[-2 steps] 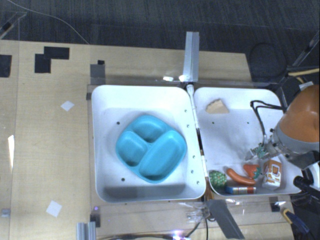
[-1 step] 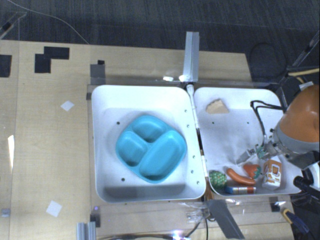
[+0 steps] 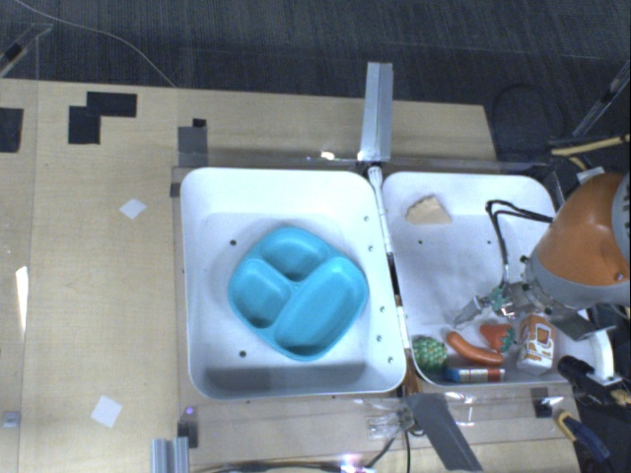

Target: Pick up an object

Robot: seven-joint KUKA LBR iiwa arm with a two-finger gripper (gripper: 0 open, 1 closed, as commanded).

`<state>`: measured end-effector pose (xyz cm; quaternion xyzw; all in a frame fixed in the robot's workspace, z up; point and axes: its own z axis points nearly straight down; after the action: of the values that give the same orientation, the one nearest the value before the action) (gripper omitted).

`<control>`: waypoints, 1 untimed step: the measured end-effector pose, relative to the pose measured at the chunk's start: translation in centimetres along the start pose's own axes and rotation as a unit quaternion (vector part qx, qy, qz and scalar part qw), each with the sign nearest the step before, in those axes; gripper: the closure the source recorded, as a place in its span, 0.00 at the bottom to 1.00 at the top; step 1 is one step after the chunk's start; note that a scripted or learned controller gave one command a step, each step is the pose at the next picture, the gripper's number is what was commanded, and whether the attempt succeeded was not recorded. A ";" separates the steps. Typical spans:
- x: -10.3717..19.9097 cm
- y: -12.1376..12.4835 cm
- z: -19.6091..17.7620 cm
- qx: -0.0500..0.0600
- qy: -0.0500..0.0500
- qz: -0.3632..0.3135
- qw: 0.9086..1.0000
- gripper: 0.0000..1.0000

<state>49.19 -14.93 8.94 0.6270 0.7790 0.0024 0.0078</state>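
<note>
A pale wooden desk carries black tape marks and small white squares. Beyond its far edge lies dark carpet, crossed by a thin cable.

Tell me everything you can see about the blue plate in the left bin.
The plate is light blue with a smooth, plastic-looking surface and rounded corners. Raised ridges split it into three compartments: one large at the lower right, two smaller at the top and left. It lies flat and upright, turned at an angle, around the middle of the left bin, resting on the bin's floor. It holds nothing, and nothing else touches it.
</note>
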 end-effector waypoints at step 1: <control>0.0 0.0 0.0 0.000 0.000 0.000 1.000 0.00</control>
<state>49.19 -14.92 8.93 0.6270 0.7790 0.0024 0.0078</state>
